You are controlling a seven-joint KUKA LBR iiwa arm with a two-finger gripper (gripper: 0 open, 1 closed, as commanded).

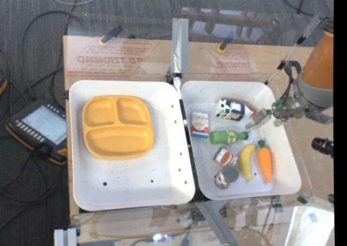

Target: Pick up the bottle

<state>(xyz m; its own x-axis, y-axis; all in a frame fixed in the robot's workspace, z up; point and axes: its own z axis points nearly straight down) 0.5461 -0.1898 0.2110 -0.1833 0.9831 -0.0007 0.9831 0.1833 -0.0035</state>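
Green plastic marks the bottle (227, 137), which lies on its side in the middle of the right bin (282, 177), its cap pointing right. To its left, just beside it, stands a small carton (200, 124) with a red and white face. Farther back sits a black-and-white cow-patterned carton (233, 110), tilted. Nearer than the bottle lie a small red can (224, 156) and a grey-topped can (225, 177), with a banana (247, 161) just right of them and a carrot (264, 164) beside the banana.

The gripper (260, 120) hangs over the right bin's far right part, reaching in from the arm (317, 71) on the right. Its tip points left toward the gap between the cow carton and the bottle, above and to the right of the bottle's cap. Whether it is spread or pressed together cannot be told, and nothing shows clamped in it.

The left bin (97, 185) holds a yellow divided plate (117, 126), resting flat toward its far left. Both bins sit on the tabletop (119, 60).
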